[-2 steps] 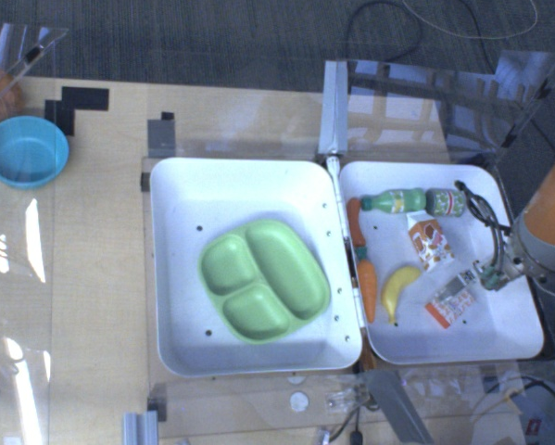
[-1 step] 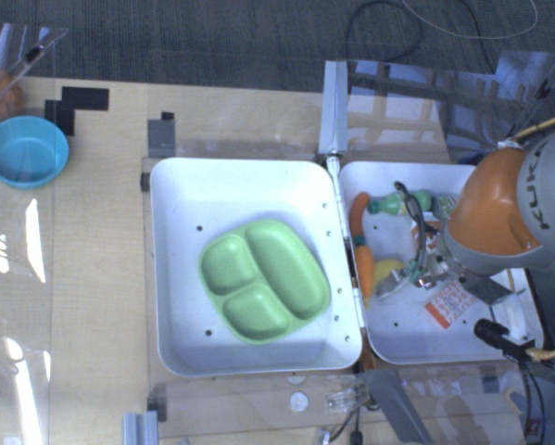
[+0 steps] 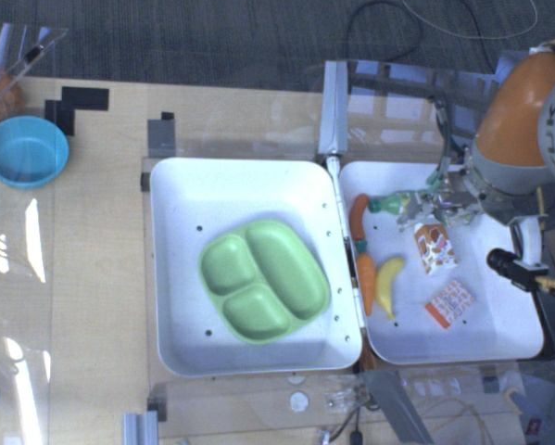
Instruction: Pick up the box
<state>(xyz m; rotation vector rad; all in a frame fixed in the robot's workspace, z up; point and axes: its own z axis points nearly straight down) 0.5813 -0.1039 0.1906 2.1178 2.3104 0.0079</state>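
A small white box (image 3: 434, 247) with orange print is seen in the right bin (image 3: 499, 341), lying near its middle; whether the gripper (image 3: 441, 202) is spread cannot be told.

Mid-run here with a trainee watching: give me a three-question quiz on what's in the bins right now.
1. True or false: the green divided plate lies in the right bin.
2. Which lies nearest the banana? A) blue bowl B) lower carrot C) flat orange packet
3. What object lies just below the gripper?

Key: 1 false, it lies in the left bin. 2 B. 3 the small white and orange box.
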